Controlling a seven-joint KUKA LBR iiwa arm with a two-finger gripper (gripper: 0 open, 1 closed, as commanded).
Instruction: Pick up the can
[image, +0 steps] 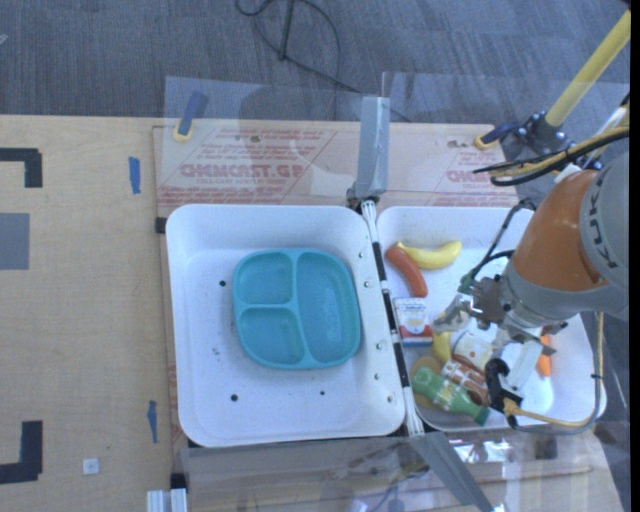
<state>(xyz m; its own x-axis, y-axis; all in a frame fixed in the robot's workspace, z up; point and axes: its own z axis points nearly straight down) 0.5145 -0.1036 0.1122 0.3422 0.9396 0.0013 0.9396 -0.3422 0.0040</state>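
My gripper (492, 352) is low inside the right bin (580, 400), over a tight cluster of items near the bin's front. A pale, can-like cylinder (466, 347) with a brownish end lies right beside and partly under the gripper. I cannot tell whether it is touched or held. The grey wrist and orange band hide much of what is below.
The right bin also holds a yellow banana (432, 254), a red sausage (408, 270), a small red and white carton (412, 318), a green bottle (448, 392) and an orange piece (544, 362). A teal divided plate (297, 307) lies in the left bin (200, 330).
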